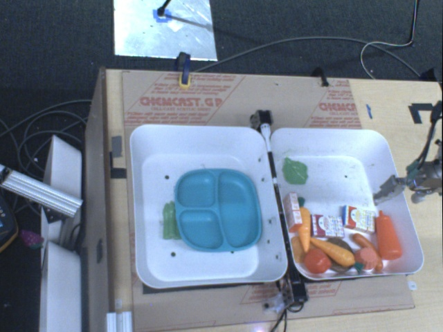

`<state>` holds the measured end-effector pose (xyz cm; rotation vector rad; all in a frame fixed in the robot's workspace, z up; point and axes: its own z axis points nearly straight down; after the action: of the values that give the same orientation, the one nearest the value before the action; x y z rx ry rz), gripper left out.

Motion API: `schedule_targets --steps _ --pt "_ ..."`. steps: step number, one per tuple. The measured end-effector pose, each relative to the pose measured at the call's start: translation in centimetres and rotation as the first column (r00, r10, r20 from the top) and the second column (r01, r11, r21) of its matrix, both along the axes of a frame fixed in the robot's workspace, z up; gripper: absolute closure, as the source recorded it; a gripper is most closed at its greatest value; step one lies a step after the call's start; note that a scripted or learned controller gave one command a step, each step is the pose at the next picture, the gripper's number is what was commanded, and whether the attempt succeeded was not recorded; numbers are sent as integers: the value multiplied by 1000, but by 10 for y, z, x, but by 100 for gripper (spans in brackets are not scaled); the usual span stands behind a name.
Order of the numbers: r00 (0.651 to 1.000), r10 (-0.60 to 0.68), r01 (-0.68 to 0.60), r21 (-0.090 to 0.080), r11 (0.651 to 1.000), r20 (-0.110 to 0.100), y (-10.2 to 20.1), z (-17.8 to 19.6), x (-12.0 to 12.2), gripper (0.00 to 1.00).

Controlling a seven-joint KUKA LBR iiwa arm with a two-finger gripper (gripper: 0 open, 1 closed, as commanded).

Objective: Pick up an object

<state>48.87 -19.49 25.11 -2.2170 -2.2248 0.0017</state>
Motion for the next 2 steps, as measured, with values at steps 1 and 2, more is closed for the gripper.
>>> schedule_targets --steps 1,2 --pt "1000 -1 1 2 1000 -3 34 -139 -3 0" --pt "1000 -7 8 -13 1000 20 79 -160 3 0"
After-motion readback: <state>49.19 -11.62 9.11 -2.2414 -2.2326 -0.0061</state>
